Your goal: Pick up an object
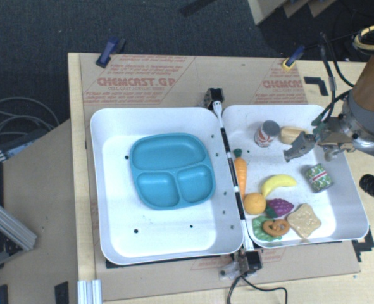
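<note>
The right bin (338,198) holds several toy foods: a small can (267,132), a beige roll (292,133), a carrot (240,171), a banana (279,183), an orange (254,203), purple grapes (280,206), a toast slice (304,220), a pretzel (275,227) and a green patterned block (317,177). My gripper (308,149) hangs over the bin's upper right part, just right of the roll and above the green block. It is open, and nothing sits between its fingers.
The left bin (111,138) holds a blue divided plate (172,170). A black divider strip (228,163) runs between the two bins, with the carrot lying along it. Cables hang behind the arm at the upper right.
</note>
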Controlling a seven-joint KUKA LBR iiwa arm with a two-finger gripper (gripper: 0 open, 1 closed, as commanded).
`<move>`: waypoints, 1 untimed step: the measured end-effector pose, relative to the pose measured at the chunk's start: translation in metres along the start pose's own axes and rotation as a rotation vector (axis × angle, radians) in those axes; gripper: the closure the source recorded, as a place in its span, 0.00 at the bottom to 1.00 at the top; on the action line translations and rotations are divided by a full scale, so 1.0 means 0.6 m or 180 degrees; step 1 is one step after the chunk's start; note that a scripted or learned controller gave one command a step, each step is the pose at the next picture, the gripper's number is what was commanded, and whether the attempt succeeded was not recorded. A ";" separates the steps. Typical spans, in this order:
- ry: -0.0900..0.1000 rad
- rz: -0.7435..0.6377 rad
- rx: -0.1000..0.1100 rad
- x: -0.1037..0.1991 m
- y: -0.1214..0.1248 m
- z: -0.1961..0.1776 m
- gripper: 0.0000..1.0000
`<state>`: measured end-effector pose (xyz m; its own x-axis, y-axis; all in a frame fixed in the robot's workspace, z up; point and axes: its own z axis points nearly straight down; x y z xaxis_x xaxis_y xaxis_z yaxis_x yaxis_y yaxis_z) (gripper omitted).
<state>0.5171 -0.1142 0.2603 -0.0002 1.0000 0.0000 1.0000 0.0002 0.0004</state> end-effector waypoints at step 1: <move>0.0003 0.0000 0.0011 0.031 0.043 0.133 0.00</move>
<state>0.5430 -0.0957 0.1807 -0.0004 1.0000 0.0010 1.0000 0.0004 -0.0029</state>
